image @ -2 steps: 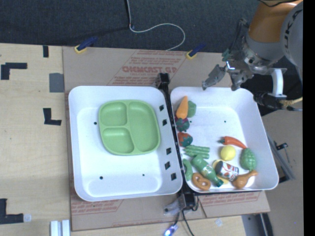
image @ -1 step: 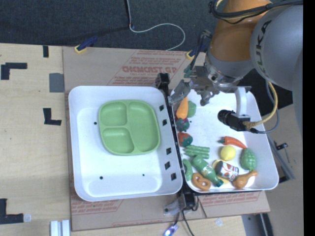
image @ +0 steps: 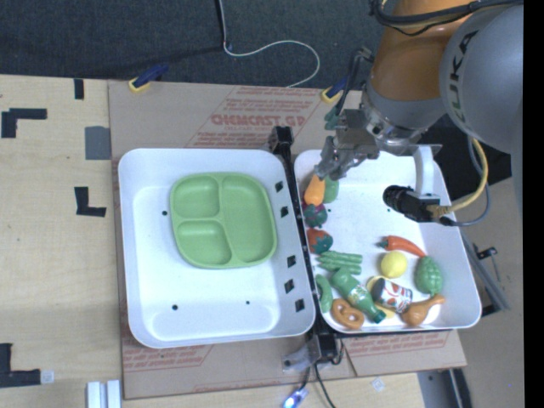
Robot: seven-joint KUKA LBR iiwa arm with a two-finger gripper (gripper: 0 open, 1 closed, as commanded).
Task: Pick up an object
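One toy carrot [image: 315, 189] at the upper-left corner of the right bin [image: 459, 253] is approached by the gripper [image: 333, 167], finger state can't be told; approx. step judged pre-grasp, descent & closing needed next.

The 1 arm [image: 476, 66] enters from the right side of the camera view, its thick grey link filling the upper right corner. Next to that link sits the rounded orange band [image: 416, 36], and below it the grey wrist narrows toward the left and downward. The tool [image: 325, 177] hangs from the wrist, tilted down and to the left, with its 2 fingers pointing at a slant rather than straight down. The fingertips seem close together, though dark metal and clutter at the tips make their spacing hard to read. A cable loops beside the wrist.
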